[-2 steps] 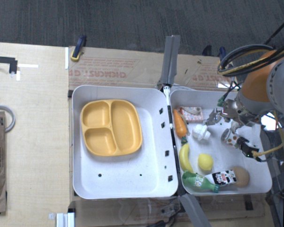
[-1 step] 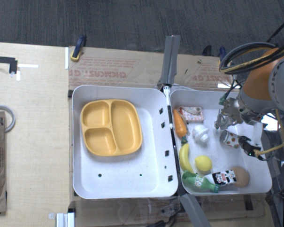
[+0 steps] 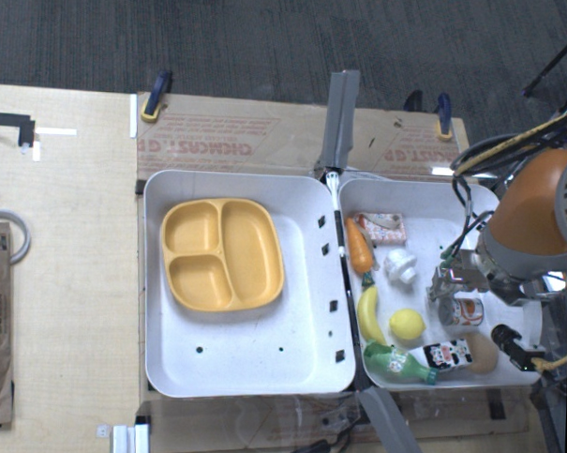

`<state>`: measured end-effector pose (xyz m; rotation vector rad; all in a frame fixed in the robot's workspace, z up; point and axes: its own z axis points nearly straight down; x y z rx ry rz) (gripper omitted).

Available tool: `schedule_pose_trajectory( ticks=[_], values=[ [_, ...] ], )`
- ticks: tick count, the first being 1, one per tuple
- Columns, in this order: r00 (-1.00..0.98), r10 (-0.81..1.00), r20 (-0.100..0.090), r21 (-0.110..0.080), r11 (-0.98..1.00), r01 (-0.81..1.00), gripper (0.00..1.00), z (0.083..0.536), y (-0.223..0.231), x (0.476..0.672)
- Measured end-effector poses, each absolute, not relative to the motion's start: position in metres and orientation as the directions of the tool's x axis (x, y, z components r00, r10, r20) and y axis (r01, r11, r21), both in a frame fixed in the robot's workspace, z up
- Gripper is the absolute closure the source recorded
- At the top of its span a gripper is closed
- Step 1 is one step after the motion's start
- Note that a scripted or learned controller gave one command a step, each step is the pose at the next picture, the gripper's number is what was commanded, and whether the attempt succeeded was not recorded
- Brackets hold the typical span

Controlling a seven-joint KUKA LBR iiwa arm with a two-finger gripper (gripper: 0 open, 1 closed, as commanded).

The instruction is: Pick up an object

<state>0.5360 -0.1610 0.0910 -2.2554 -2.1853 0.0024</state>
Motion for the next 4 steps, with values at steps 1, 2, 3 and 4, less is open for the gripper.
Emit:
schedule_pose_trajectory(
  ticks=[1, 2, 3, 4],
  values=[
    [-0.197, 0.980, -0.002, 0.001, 0.197, 0.980, 1.00, 0.178, -0.194, 0.532],
    [-0.252, 0.968, 0.000, -0.002, 0.252, 0.968, 1.00, 0.091, -0.153, 0.499],
    [-0.382, 0.924, -0.002, 0.001, 0.382, 0.924, 1.00, 0.126, -0.110, 0.591],
    [-0.410, 0.912, 0.000, -0.001, 0.410, 0.912, 1.00, 0.091, -0.109, 0.550]
  ],
)
